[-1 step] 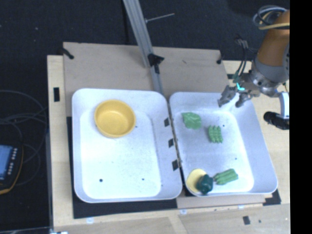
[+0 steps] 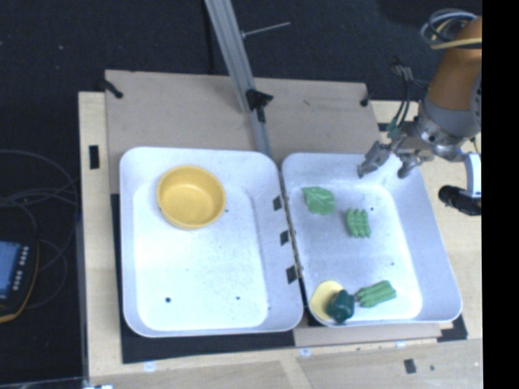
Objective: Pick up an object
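Observation:
In the right bin [image 2: 422, 241] lie a light green lump [image 2: 319, 200], a ridged green block [image 2: 358, 222] and a longer green piece [image 2: 375, 293] near the front. A small yellow cup [image 2: 323, 297] with a dark green object [image 2: 341, 306] against it sits at the bin's front left corner. My gripper [image 2: 388, 164] hovers over the back right corner of this bin, fingers spread and open, with nothing between them. It is well back and to the right of the green pieces.
A yellow bowl [image 2: 191, 197] rests in the left bin [image 2: 203, 290] towards its back left. A grey metal post [image 2: 231, 43] slants up behind the divider between the bins. Wooden bench [image 2: 324, 108] lies behind.

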{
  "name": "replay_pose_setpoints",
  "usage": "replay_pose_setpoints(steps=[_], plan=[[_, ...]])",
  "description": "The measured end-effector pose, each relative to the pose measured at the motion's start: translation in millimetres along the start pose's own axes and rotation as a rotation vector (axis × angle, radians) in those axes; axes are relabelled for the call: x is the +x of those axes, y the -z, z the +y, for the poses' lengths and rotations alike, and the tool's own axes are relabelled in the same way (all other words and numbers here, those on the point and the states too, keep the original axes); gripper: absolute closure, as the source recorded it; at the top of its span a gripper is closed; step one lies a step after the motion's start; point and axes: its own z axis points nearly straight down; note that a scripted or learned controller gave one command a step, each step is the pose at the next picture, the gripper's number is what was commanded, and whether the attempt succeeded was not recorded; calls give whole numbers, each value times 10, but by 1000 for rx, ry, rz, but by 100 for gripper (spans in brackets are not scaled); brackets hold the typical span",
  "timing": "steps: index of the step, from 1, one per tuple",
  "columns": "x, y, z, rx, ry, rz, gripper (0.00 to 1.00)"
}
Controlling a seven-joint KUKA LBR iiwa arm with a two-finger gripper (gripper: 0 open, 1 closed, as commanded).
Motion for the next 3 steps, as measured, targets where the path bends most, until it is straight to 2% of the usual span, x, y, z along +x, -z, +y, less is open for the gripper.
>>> replay_pose_setpoints(steps=[2,3], plan=[[52,-968,-45,5,0,0,0],[44,-828,-29,-1,0,-2,100]])
